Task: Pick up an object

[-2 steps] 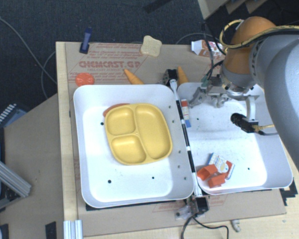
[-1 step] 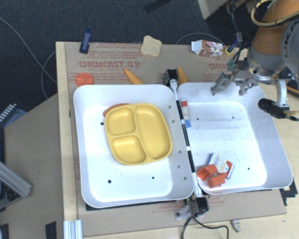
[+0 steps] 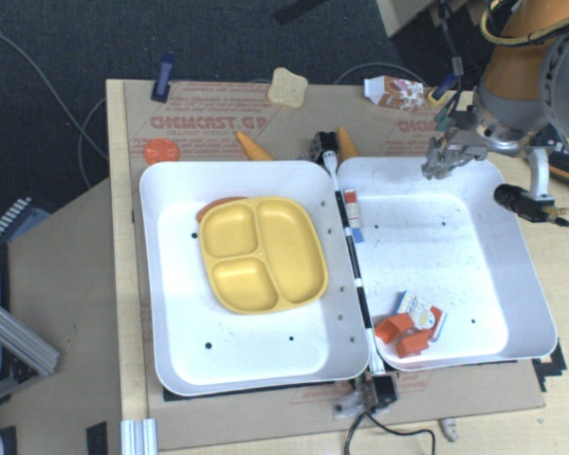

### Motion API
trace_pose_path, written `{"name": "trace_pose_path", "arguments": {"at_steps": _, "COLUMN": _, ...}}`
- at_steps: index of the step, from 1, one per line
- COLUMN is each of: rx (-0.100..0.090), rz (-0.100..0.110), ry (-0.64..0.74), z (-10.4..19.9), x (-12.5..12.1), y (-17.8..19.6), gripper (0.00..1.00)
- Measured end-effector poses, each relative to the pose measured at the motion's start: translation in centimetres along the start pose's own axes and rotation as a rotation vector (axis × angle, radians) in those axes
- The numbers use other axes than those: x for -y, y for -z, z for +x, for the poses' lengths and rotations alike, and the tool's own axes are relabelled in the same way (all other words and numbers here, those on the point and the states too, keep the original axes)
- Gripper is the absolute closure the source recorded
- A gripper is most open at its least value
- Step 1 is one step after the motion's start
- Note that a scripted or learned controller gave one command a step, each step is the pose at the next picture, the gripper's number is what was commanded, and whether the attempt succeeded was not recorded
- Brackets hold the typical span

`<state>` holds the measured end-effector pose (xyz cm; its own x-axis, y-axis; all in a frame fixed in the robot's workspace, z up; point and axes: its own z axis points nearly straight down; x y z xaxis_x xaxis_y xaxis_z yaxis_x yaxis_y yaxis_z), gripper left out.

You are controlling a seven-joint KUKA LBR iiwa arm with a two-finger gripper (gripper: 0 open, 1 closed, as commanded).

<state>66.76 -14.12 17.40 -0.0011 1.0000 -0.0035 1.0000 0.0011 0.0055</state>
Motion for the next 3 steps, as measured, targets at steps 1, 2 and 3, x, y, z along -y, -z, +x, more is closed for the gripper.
{"name": "trace_pose_path", "arguments": {"at_steps": 1, "rx": 0.000, "rz": 0.001, "ry": 0.000, "z": 0.0, "x": 0.0, "y": 0.0, "gripper": 0.00}}
{"name": "trace_pose_path", "arguments": {"at_steps": 2, "rx": -0.005, "rz": 0.009, "ry": 0.000, "z": 1.8, "x": 0.2, "y": -4.8, "gripper": 0.00}}
{"name": "trace_pose_path", "arguments": {"at_steps": 3, "rx": -0.005, "rz": 0.008, "ry": 0.000, "z": 4.0, "x": 0.9, "y": -7.6, "gripper": 0.00}}
